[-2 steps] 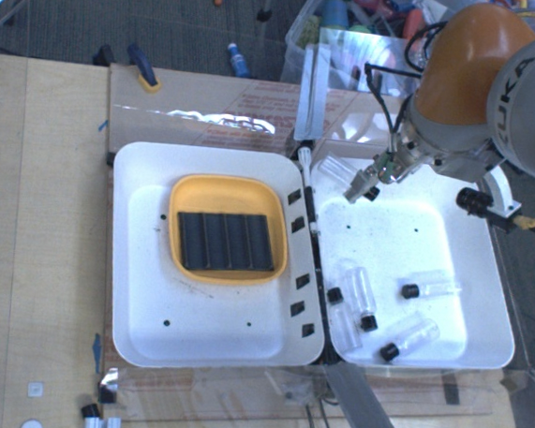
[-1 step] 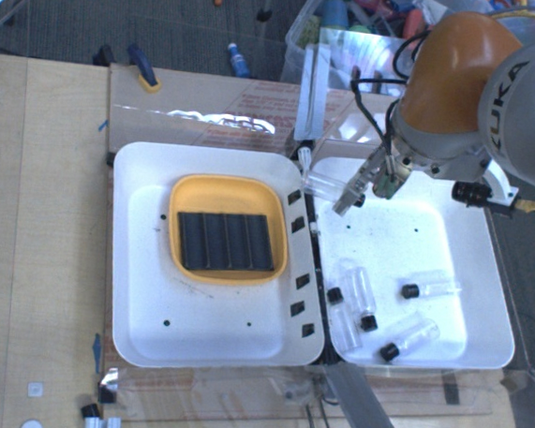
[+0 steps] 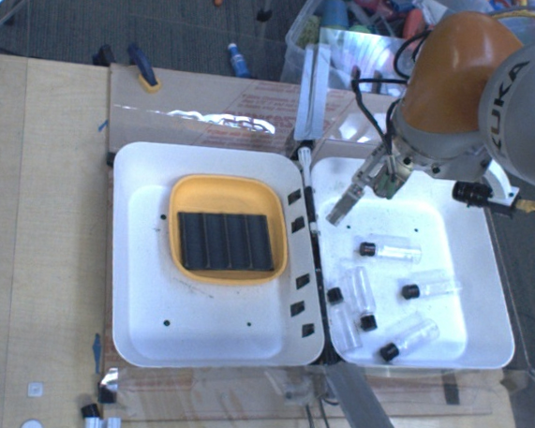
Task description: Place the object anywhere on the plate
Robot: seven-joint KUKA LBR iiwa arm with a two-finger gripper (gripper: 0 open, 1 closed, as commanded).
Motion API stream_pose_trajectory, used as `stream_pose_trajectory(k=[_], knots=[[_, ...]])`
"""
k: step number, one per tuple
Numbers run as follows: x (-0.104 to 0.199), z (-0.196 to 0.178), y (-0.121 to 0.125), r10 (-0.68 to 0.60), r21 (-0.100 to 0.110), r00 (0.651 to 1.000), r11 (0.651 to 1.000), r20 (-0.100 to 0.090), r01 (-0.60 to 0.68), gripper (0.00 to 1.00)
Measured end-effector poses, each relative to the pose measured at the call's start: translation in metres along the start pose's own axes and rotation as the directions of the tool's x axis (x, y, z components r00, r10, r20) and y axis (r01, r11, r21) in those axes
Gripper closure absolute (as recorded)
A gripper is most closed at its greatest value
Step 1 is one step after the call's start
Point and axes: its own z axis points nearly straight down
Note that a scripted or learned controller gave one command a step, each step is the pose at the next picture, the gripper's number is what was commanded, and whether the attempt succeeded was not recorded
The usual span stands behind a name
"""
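Note:
A yellow plate [image 3: 183,194] lies in the left white bin [image 3: 135,318], with a black ridged block [image 3: 225,242] lying flat on it. Several clear vials with black caps lie in the right bin [image 3: 485,305], among them one [image 3: 391,252] near the middle, one [image 3: 427,289] to its right and one [image 3: 409,338] at the front. My gripper [image 3: 339,211] hangs over the right bin's back left part, slanting down toward the divider. It is above and left of the nearest vial, and nothing shows in it.
A black ridge with clips [image 3: 304,249] separates the two bins. The orange-banded wrist [image 3: 457,57] looms over the right bin's back edge. Clutter and a clear plastic box [image 3: 361,29] lie behind the bins. Small tubes [image 3: 97,418] sit at the bench's front left.

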Motion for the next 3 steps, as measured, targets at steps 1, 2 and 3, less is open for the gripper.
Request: stream_pose_trajectory(k=[1,2,3], knots=[[-0.032,-0.001,-0.046,-0.237,-0.002,0.971,0.971,0.006,0.237,0.0],[-0.058,-0.006,-0.082,-0.456,0.0,0.89,0.89,0.01,0.456,0.0],[-0.088,-0.06,-0.119,-0.545,0.001,0.838,0.838,0.011,0.545,0.0]])
